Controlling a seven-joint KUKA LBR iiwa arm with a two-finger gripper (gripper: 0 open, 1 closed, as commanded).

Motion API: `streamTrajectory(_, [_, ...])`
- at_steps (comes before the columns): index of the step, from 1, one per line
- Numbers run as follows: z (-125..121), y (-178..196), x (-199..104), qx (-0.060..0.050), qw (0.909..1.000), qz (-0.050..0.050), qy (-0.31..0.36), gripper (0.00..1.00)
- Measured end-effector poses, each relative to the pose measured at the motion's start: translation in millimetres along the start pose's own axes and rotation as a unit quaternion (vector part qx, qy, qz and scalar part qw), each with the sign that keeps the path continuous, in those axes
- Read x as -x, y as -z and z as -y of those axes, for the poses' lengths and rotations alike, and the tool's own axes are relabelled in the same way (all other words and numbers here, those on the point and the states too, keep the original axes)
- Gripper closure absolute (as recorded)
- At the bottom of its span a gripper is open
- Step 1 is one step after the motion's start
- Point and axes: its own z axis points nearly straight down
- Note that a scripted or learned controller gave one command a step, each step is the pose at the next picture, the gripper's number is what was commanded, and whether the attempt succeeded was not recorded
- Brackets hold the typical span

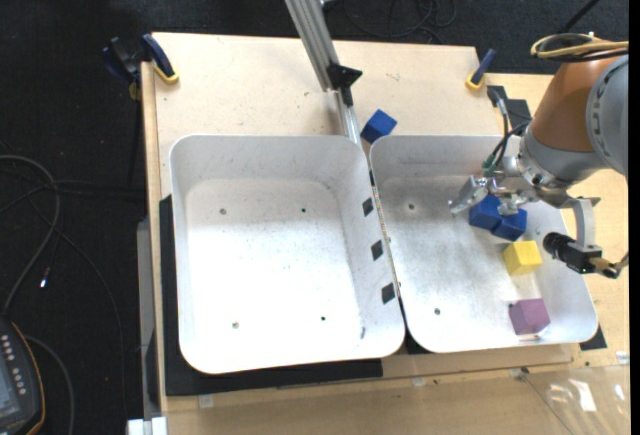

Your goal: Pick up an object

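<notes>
Two white bins are sitting side by side on my wooden counter (260, 88), and I am working through the scene from the big pieces down. My left bin (200, 173) is lying broad and bare-floored, with a few dark specks on its bottom. My right bin (420, 173) is meeting it along a shared rim marked with small black tabs. A long silver rail (300, 3) is slanting down from the top of the view toward the point where the two bins are meeting.

My arm (580, 118) is reaching in from the right, its orange band showing above the wrist, and it is bending down over the right bin. My gripper (487, 198) is hanging low in that bin's upper right part, right against a blue block (497, 217). The block is lying just below and slightly right of the metal fingertips, touching or nearly touching them. Whether the gripper is spread or pinched I cannot tell, since the fingers are blending with the block and the bin floor.

A yellow block (523, 256) is resting just below the blue one, near it. A purple block (528, 316) is sitting further down by the bin's lower right rim. One more blue block (378, 126) is lying outside the bins on the counter, just behind their shared rim.
</notes>
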Motion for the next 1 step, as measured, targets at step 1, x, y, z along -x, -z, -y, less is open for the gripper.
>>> streamTrajectory(1, [-1.6, 14.2, -1.6, 0.003, 1.0, 0.001, 0.003, 1.0])
